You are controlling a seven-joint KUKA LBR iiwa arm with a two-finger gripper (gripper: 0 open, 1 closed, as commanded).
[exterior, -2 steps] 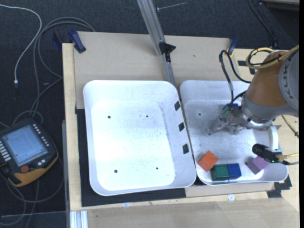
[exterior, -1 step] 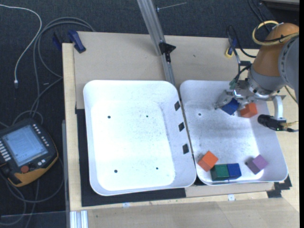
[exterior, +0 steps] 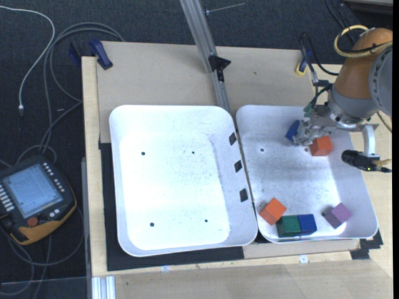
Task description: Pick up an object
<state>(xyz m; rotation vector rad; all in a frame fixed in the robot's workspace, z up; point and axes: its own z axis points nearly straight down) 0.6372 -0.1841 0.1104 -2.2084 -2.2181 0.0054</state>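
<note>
Hovering low in the right bin (exterior: 349,185), the end effector (exterior: 307,136) sits between a blue block (exterior: 293,130) and an orange block (exterior: 321,146); its opening is impossible to tell. Blocks look light, rigid; grip flat opposite faces.

A tan worktop (exterior: 162,73) is set on dark carpet (exterior: 37,242). Blue clamps (exterior: 100,53) are fixed at its far edge, and a metal rail (exterior: 199,27) is slanted across it. Grey cables (exterior: 56,36) and a pendant (exterior: 34,198) are laid on the carpet at the left.
</note>
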